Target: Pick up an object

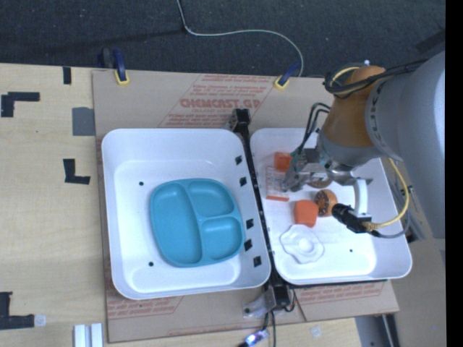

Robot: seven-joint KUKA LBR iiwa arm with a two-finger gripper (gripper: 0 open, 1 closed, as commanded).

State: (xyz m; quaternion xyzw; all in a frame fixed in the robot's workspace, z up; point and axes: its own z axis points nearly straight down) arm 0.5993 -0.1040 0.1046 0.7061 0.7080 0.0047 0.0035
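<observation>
Gripper (296, 177) low in right bin (391, 266), perhaps touching small orange block (282, 161).

A turquoise divided plate (196, 220) lies in the white left bin (119, 194), while the white right bin (383, 262) at centre right holds an orange block (306, 212), a smaller orange piece (281, 161) and a white flower-shaped object (302, 243).
</observation>
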